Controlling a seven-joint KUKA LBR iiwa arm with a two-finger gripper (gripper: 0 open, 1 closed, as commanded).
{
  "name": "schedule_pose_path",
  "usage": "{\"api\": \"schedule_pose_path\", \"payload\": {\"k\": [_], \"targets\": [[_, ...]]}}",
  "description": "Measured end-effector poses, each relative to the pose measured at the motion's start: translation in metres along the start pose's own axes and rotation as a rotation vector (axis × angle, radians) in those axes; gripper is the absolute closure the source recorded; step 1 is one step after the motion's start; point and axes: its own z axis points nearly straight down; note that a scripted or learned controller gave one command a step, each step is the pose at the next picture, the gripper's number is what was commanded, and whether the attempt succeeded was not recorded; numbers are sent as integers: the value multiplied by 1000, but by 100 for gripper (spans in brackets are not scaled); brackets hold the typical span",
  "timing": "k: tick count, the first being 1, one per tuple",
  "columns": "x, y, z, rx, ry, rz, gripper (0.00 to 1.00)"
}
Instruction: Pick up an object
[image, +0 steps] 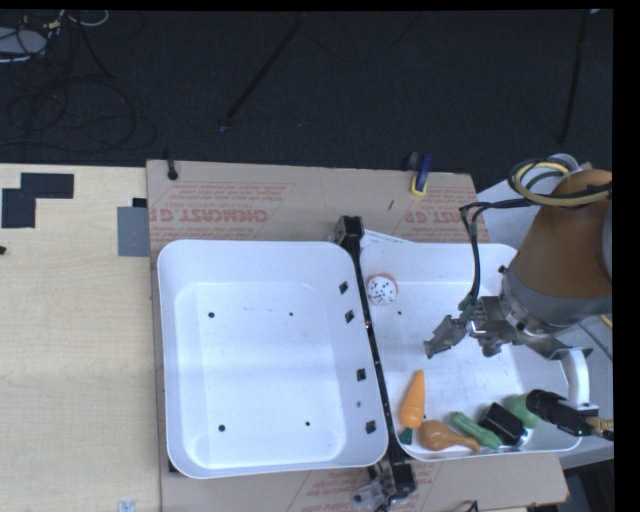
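My gripper (443, 337) hangs over the middle of the right bin (440, 300), above bare floor, with nothing seen in it. An orange carrot (412, 398) lies just below and left of it. Along the bin's front edge lie a tan-orange piece (445, 435), a green piece (476, 429), a black block (503, 423) and a light green item (520, 408). A white ball with dark dots (381, 290) rests at the bin's far left corner, apart from the gripper.
The left bin (180, 300) stands beside the right one, parted from it by a black divider rail (365, 340). Both sit on a cardboard sheet (250, 205). The arm's orange band (565, 240) rises over the right bin's right side.
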Motion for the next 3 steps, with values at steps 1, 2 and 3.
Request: {"api": "schedule_pose_path", "payload": {"k": [1,2,3], "targets": [[12,42,121,-5,-2,-2,0],[33,142,8,-20,-3,-5,0],[32,136,5,-1,-2,-4,100]]}}
